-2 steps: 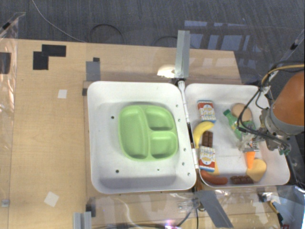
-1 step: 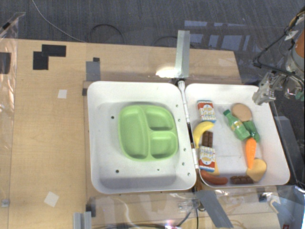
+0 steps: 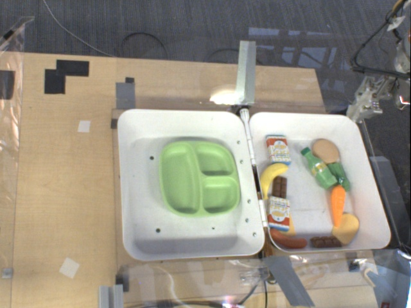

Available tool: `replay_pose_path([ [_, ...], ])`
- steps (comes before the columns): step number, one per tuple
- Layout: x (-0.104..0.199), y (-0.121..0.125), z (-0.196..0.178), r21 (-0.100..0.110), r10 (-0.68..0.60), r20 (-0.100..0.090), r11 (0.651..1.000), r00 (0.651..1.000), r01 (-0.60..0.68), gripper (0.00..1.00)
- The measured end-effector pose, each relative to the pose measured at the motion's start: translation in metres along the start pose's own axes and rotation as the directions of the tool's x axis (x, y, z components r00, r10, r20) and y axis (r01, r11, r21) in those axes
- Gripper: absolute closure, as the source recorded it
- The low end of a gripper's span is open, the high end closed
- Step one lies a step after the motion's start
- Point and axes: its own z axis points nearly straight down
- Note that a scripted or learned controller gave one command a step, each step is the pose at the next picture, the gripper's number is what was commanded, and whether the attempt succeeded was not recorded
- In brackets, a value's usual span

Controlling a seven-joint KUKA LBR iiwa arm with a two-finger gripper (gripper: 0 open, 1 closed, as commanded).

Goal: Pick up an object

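Where the pale wood-grain desk comes nearest the camera, grey metal brackets and clear plastic sheeting sit at its front edge. Behind them, two shallow bins of smooth white plastic with rounded corners stand side by side, touching along a thin metal rail.

The left white bin holds one matte lime-green plastic plate, a rounded rectangle divided into three compartments, lying flat near the middle.

The right white bin holds the small toy foods that could be picked. At its front wall lie one glossy reddish-brown sausage and one short dark brown bar. Just beside that bar is one tan rounded lump, touching the tip of one orange tapered carrot. Along the rail side lie two red-and-white printed packets, the nearer packet and the farther packet. Between them are one brown segmented chocolate bar and one curved yellow banana. Farther back lie one bright green bottle, next to one dark green piece, and one round tan disc.

Beyond the bins, black square marks and small white tape patches dot the desk, and an upright grey metal post rises at the far edge. Dark grey carpet with thin cables lies past it.

At the far right, the metallic gripper hangs outside the right bin's back corner, holding nothing visible; whether it is spread or pressed together cannot be told.
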Motion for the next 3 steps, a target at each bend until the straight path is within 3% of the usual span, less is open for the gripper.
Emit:
replay_pose_path([
  [1, 0.005, -0.001, 0.023, -0.003, -0.399, -0.003, 0.917, 0.917, 0.399, 1.00],
  [2, -0.015, 0.001, -0.011, -0.002, -0.555, 0.001, 0.832, 0.832, 0.555, 1.00],
  [3, -0.018, 0.077, 0.013, -0.006, -0.456, -0.001, 0.890, 0.890, 0.456, 1.00],
])
